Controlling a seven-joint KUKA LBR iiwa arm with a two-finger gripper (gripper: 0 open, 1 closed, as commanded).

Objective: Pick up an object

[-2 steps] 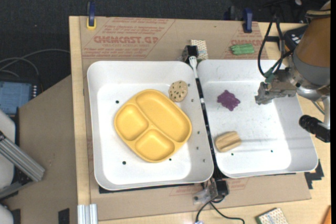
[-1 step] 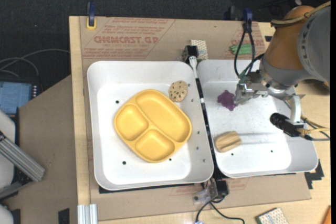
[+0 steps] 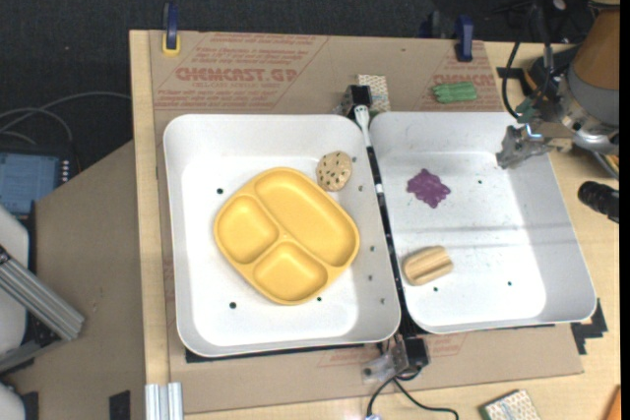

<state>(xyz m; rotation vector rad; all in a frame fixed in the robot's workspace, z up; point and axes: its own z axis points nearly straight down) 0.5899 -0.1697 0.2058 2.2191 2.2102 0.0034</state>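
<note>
In the right bin (image 3: pixel 551 305) lie a small purple bunch-like object (image 3: pixel 428 187) near the middle back and a tan bread-like piece (image 3: pixel 427 266) at the front left. The left bin (image 3: pixel 192 241) holds a yellow divided plate (image 3: pixel 285 233) and, just behind it, a round speckled cookie (image 3: pixel 335 170). My gripper (image 3: pixel 515 149) hangs over the back right part of the right bin, to the right of the purple object and apart from it. Nothing shows in its grasp.
A green object (image 3: pixel 455 93) lies on the cardboard behind the right bin. Blue clamps (image 3: pixel 464 42) hold the board's far edge. The grey arm (image 3: pixel 591 89) and cables crowd the right side; a black fixture (image 3: pixel 360 101) sits where the bins meet.
</note>
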